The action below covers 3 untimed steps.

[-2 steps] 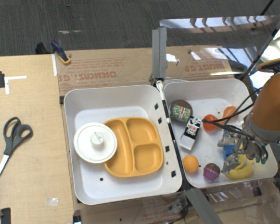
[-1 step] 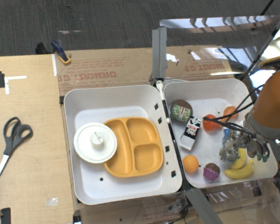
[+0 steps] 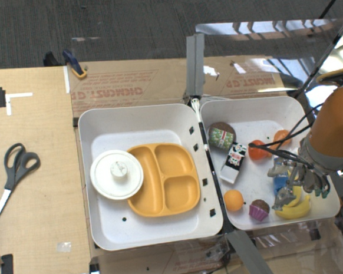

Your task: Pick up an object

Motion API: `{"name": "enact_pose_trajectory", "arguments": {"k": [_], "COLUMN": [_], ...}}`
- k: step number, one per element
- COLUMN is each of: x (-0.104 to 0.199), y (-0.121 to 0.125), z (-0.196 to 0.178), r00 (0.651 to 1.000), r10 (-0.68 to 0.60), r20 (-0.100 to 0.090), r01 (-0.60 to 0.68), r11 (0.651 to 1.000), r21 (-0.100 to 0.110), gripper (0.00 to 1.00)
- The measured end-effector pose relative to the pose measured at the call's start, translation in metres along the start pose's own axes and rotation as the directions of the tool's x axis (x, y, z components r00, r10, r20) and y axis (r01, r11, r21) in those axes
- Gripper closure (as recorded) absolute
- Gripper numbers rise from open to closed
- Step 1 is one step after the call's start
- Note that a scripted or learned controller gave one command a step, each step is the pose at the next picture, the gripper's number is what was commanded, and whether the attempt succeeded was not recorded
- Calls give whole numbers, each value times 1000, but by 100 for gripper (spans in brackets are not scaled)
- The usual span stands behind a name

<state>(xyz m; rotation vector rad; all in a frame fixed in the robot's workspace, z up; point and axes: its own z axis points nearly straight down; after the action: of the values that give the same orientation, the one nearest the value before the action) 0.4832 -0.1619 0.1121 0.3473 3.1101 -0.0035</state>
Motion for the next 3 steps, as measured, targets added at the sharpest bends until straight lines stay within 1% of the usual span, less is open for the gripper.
{"name": "enact_pose_trajectory", "arguments": {"k": [1,2,3], "x": [-1,-68,-19], "y": [-25,35,-13], "z": [20,20,20], "r00": [1000,996,1000], "r10": [-15,94,20], "r20": [-10,-8,-9], "r01": [15,-94,-20], "r11": [1000,996,1000], "r21": [-1,-1,-1], "gripper": [0,0,0]}}
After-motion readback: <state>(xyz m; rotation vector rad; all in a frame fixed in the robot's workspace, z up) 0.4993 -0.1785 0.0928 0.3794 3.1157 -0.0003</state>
